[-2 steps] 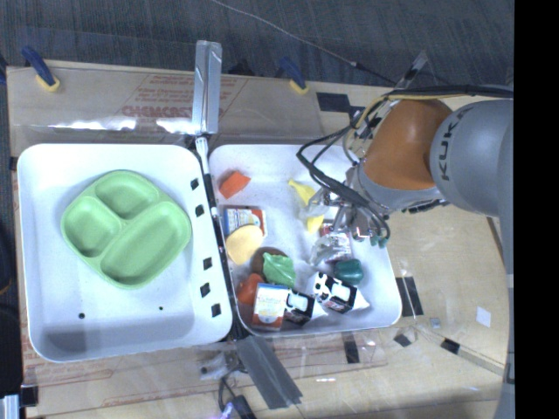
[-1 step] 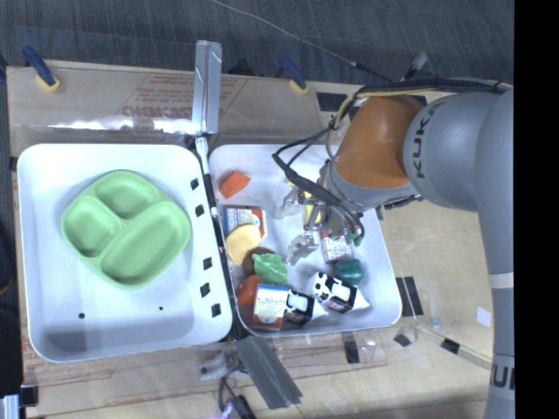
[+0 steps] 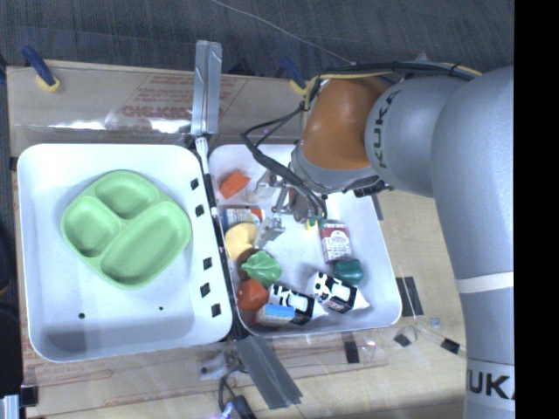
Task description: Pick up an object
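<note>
The right bin holds a clutter of small objects. An orange piece lies at its back left, with a yellow fruit-like object and a green leafy toy in front of it. A red packet, a dark green piece, a black-and-white patterned item and a red-orange ball lie nearer the front. My gripper hangs low over the bin's back left part, just right of the yellow object and left of the red packet. Nothing is visibly held.
The left bin carries a green divided plate. A metal bar and the bins' shared wall stand left of the gripper. The bulky arm covers the right bin's back right corner. Black cables loop over the wrist.
</note>
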Available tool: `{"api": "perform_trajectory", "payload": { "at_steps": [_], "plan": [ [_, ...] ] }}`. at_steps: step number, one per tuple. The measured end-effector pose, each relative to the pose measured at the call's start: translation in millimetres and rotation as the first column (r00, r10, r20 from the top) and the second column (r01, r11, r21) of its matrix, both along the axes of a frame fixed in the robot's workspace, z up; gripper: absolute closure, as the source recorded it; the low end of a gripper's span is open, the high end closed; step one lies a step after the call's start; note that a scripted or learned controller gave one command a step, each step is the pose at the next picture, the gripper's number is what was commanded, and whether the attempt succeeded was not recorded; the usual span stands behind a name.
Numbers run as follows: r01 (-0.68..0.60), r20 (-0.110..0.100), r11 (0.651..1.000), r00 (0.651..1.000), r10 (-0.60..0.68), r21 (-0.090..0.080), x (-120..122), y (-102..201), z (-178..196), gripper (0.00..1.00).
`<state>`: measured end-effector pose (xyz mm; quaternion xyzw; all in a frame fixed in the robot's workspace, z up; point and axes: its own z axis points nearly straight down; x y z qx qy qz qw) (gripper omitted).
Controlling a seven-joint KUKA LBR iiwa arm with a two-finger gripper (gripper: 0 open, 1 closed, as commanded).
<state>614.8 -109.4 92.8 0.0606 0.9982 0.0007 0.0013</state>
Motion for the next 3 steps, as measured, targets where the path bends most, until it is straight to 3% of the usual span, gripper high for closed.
{"api": "perform_trajectory", "payload": {
  "at_steps": [1, 2, 3],
  "plan": [
    [-0.017, 0.001, 1.0, 1.0, 0.017, -0.004, 9, -81, 1, 0.0],
    [0.076, 0.002, 0.997, 0.997, -0.076, -0.002, 16, -64, 1, 0.0],
    [-0.004, 0.003, 1.0, 1.0, 0.004, -0.003, 35, -100, 2, 0.0]
  ]
}}
